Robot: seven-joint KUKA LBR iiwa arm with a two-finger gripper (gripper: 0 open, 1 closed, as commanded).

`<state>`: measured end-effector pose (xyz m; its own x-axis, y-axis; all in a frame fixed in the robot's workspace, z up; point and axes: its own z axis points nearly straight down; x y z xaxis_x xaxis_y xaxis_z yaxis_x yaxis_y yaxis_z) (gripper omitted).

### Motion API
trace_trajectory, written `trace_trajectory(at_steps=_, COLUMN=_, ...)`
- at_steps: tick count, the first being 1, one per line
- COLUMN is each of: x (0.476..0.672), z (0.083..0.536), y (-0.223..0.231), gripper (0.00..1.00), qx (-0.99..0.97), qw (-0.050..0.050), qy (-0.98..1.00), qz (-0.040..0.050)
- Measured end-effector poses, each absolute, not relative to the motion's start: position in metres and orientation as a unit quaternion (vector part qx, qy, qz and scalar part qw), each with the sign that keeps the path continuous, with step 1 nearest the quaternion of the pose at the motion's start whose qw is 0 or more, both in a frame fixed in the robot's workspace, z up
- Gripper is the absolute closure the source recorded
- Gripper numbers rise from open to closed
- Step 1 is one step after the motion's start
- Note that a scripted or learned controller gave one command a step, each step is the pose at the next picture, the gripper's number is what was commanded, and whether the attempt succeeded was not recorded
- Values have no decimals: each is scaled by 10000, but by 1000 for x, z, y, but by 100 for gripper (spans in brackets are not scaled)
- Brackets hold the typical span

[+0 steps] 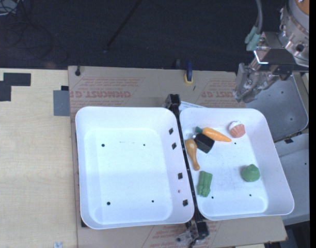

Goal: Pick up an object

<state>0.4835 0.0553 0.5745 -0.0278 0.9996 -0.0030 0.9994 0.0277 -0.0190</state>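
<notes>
The right bin [274, 190] holds several small things. An orange carrot [216, 135] lies near its far left, beside a black block [203, 143] and a tan gourd-shaped piece [192, 153]. A green ridged piece [204, 183] lies lower down by the divider. A green round ball [250, 173] sits at the right, and a pink and white cupcake [237, 129] rests near the far edge. My gripper [245, 92] hangs above the bench just beyond the right bin's far rim, with nothing seen between its fingers.
The left bin [96, 190] sits beside the right one, joined by black clips [174, 103] along the divider. Both rest on a cardboard sheet [122, 89] over a pale wooden bench. A blue and yellow clamp [189, 74] stands at the cardboard's far edge.
</notes>
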Motion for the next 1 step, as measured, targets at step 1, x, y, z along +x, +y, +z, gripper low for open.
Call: trace_trajectory(at_steps=1, x=484, z=584, y=56, gripper=100, qx=-6951, qw=68, qy=-7188, qz=94)
